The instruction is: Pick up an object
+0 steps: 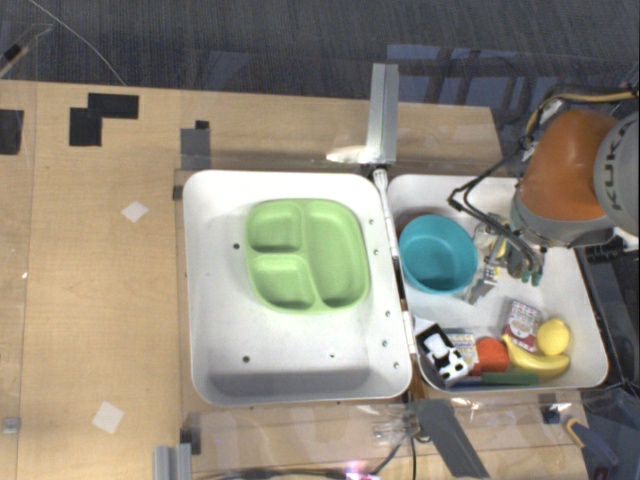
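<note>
Two bins share the bench, and we see the gripper (508,260) in the right bin (590,313), at three o'clock of the blue bowl (437,253). We judge the bowl light, stiff and slick, best pinched across its rim. How far apart its fingers stand, we cannot tell.

Even overhead light, soft shadows, mild glare on the white bins (215,268).

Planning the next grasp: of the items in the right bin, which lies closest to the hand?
The blue bowl, at the bin's left side beside the hand. The yellow lemon, banana and others cluster along the near edge.
</note>
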Controlling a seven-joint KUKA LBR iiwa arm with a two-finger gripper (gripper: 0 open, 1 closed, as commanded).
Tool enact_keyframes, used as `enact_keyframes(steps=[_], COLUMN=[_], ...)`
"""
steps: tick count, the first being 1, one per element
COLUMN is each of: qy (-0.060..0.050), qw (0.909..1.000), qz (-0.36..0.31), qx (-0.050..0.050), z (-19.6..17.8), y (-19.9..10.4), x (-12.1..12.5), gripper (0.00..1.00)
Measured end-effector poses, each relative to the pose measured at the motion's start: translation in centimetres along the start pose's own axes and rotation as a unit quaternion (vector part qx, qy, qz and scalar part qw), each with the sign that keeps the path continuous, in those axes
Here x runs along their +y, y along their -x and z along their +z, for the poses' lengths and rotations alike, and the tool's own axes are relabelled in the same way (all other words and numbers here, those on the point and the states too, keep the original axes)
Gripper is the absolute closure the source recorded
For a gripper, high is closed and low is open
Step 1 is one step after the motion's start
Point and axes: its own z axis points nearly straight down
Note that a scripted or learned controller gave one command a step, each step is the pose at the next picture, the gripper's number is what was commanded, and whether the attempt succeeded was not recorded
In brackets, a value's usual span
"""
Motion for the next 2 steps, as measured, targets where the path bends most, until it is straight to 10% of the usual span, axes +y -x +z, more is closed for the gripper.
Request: enact_keyframes(steps=[2], qy=[-0.001], qw=[0.9998], qz=[0.02], qx=[-0.006], z=[-0.23], y=[-0.01], x=[0.42], gripper=[0.0])
